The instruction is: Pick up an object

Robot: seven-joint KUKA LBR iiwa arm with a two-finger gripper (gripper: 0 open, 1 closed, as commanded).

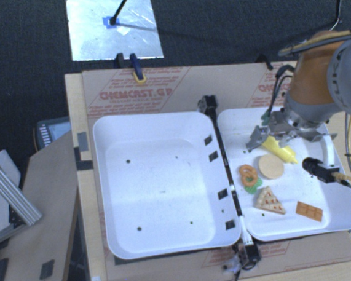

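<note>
Right bin [349,212], five toy foods. Yellow banana-like piece [279,149] lying slantwise toward far edge, partly under the arm. Tan round disc [271,167] flat, touching it on the near side. Orange-and-green ring piece [249,178] near left wall. Waffle-patterned wedge [268,201] toward near edge. Orange cracker rectangle [309,210] near the near-right corner.
</note>
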